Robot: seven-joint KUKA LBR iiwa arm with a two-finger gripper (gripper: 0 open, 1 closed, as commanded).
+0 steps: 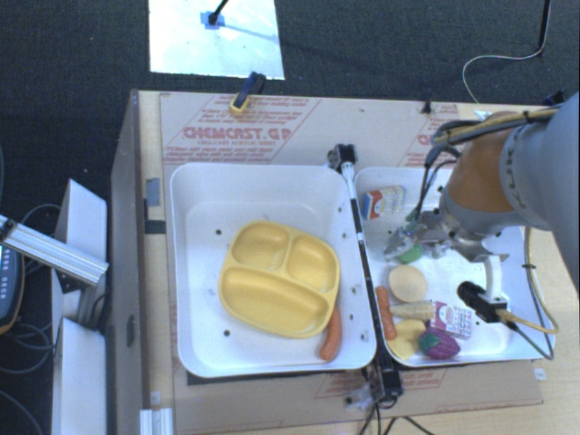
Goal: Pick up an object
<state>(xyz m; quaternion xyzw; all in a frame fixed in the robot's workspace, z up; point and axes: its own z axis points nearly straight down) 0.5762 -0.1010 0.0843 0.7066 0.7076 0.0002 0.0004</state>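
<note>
Two shallow white plastic bins sit side by side on the bench. Left bin (pixel 195 243): a yellow three-compartment plastic plate (pixel 279 277), with an orange toy sausage (pixel 332 333) beside its lower right edge, long axis near vertical, leaning slightly right at the top. Right bin (pixel 507 338): a small white carton with red and blue print (pixel 384 201) at the top; lower down a second orange sausage (pixel 385 312) along the left wall, a pale round bun-like piece (pixel 409 284), a cream corn-like piece (pixel 412 310), a yellow lump (pixel 408 338), a white-and-red packet (pixel 453 317) and a magenta berry-like toy (pixel 440 344), several overlapping and hard to separate. The gripper (pixel 410 243) hangs above the bun; whether its fingers are apart or closed cannot be made out.
</note>
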